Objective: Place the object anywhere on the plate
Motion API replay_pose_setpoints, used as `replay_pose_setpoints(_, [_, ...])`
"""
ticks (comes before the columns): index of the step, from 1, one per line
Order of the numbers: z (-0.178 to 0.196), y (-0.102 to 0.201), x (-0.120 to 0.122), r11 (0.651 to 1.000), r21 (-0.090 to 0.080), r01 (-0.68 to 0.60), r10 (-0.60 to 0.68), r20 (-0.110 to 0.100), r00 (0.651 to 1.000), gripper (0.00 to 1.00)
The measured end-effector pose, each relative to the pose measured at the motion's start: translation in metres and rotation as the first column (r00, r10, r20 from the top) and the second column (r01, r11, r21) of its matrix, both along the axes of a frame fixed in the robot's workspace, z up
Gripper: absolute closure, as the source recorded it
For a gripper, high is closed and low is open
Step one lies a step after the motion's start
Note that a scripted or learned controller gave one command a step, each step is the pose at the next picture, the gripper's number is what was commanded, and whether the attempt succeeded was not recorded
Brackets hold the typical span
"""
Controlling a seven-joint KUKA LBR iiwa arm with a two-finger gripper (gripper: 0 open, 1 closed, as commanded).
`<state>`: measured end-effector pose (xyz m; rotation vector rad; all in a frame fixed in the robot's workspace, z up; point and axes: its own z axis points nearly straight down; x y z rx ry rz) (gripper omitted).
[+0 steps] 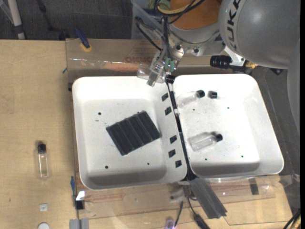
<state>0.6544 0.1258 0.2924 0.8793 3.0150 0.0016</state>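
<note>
jaws pinch a clear vial [145, 73], you see, with the gripper [159, 70] up over the left bin's [86, 94] far rim. your ridged black plate [133, 132] lies flat in that bin. more vials [205, 140] sit in the right bin [248, 123].

We found two bins side by side on the bench [33, 104]. In the left bin [88, 92] lay a ribbed plate [133, 132], turned askew. In the right bin [257, 128] lay one vial [205, 140] near the front and another vial [191, 97] behind it. A third vial [43, 160] lay on the bench, well left of both bins.
</note>
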Motion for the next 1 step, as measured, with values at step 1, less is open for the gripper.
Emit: replay_pose_setpoints(1, [0.044, 0.0207, 0.0006, 0.998, 0.0, -0.063, 0.063, 0.004, 0.998, 1.0])
